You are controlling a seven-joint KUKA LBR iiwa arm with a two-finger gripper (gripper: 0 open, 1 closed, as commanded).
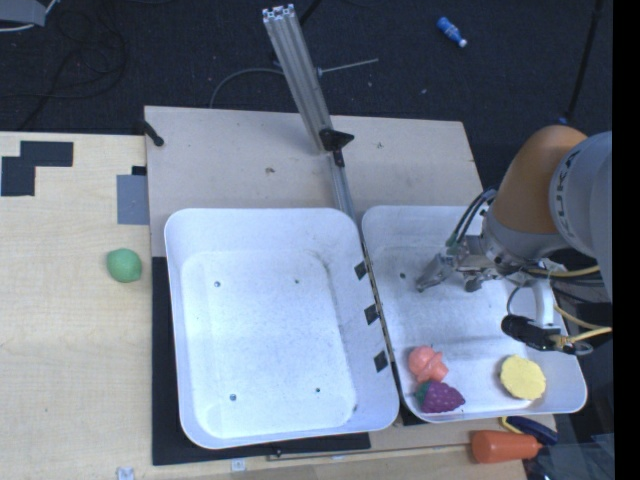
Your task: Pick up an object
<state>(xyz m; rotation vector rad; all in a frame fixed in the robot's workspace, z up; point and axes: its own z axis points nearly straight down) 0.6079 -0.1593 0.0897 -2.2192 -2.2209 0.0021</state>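
gripper [452,275] hung over the right bin [470,230], in that bin's upper half, its two thin fingers [430,276] splayed apart toward the bin's left wall with nothing between them — released, over bare white floor. behind it, on the bin's right side, the grey arm [585,193] with its orange band [532,178] reached in, with cables looping down past the bin's right rim. all the bin's objects lay along its near edge, well apart from the gripper: an orange-pink toy [428,362] near the bin's lower left corner, a purple grape-like toy [440,398] touching it just below, and a flat yellow round piece [523,377] toward the lower right corner. just outside the bin's near rim lay an orange object [504,445]. the left bin [190,230] sat beside the right bin, their walls touching — and far beyond it, on the pale wooden bench, rested a green ball [124,265]. a metal rail [303,73] slanted away from the bin's upper left corner.
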